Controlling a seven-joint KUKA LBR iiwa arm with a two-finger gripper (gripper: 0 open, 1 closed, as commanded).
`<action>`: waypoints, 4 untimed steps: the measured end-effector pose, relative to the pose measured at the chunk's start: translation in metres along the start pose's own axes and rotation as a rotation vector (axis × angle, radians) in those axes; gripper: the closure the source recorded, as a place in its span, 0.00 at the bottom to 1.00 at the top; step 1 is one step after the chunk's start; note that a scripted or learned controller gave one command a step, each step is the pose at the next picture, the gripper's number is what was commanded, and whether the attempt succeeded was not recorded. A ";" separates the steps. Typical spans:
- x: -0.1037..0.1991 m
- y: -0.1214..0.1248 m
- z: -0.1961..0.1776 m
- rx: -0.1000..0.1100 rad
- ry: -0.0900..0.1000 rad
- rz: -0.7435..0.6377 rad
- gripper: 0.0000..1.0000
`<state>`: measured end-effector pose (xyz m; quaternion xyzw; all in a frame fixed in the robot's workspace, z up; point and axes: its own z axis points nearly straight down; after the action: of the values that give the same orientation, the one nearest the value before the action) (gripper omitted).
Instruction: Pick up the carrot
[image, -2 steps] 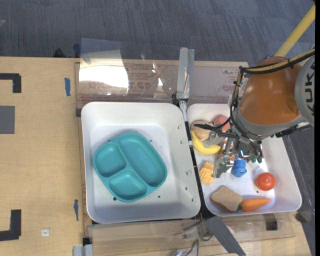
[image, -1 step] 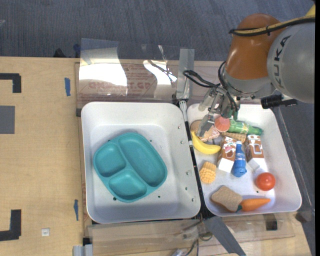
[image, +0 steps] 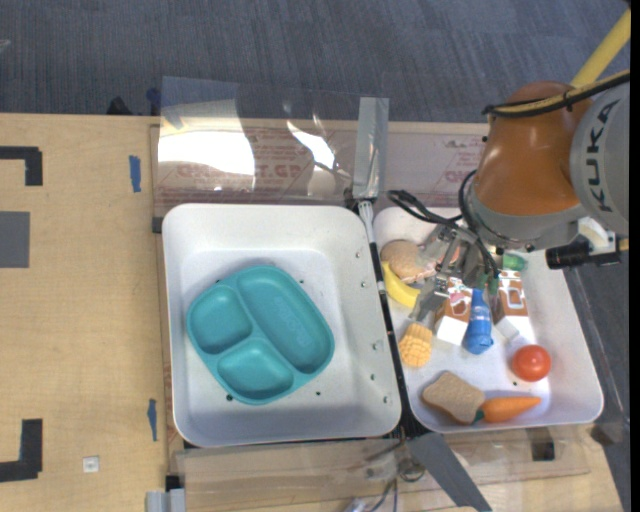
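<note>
Near right bin's front edge: carrot (image: 511, 407), orange, tapered, lying flat.

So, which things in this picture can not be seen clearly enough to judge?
- End effector, camera view: its fingers blend into cables and toys, so open or shut is unclear.
- Carrot: its left end lies against the bread slice; touching or overlapping is uncertain.
- Small cartons: partly under the arm, labels too small.
- Right bin: far corner covered by the arm.

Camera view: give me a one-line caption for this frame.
KUKA arm's gripper hovers over the toy-filled right bin, carrot lying untouched by the bread slice; teal divided tray in the left bin.
</note>
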<state>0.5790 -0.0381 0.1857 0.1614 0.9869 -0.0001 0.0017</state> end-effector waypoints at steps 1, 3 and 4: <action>0.029 0.048 0.000 -0.002 0.003 0.070 0.00; 0.103 -0.002 0.001 0.000 0.003 0.332 0.00; 0.059 0.016 0.001 -0.001 -0.001 0.239 0.00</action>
<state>0.5278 -0.0041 0.1846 0.2779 0.9606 0.0004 0.0023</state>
